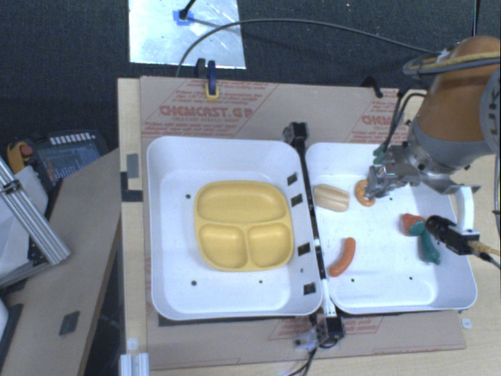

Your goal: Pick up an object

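Near edge of the right bin: orange-red sausage lying tilted, close to the divider, well apart from my fingers. Looks like toy food, so probably light, stiff, a bit slick; best taken across its narrow middle. Further right, a red-and-teal piece, partly hidden by a black part of my tool, near the right wall. Left bin carries a yellow divided tray, no loose items on it. Farther back in the right bin, a beige bun-like piece just left of a small orange round thing. My fingers sit right at that orange thing, touching or just over it, can't tell which. Whether they're spread or closed is not readable from this angle, and I see nothing clearly gripped. Orange piece is small, likely light and hard; grip across its width. Cardboard on the worktop beyond.
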Motion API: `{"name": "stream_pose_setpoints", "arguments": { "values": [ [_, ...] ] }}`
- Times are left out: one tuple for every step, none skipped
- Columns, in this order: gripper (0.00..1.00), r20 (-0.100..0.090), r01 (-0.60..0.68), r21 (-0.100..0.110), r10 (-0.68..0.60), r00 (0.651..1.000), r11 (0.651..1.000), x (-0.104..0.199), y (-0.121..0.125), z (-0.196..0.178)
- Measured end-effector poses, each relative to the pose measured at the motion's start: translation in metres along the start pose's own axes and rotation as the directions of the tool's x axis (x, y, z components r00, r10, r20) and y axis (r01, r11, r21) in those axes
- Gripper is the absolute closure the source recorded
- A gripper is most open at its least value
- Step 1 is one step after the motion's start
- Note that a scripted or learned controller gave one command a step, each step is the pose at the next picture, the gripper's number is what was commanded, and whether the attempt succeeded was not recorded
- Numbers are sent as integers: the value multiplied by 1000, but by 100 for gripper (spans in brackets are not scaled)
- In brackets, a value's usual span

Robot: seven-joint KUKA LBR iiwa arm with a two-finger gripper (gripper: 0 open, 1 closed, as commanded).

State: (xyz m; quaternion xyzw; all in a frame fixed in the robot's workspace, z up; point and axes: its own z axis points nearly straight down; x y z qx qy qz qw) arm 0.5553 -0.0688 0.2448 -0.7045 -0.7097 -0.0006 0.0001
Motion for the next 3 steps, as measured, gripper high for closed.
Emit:
{"name": "stream_pose_setpoints", "arguments": {
  "values": [
    [100, -1, 3, 0, -3, 1000, 1000, 60, -9, -2],
    [100, -1, 3, -1, -3, 1000, 1000, 111, -12, -3],
    [100, 0, 1, 0, -1, 1000, 1000, 162, -17, 1]
  ]
}}
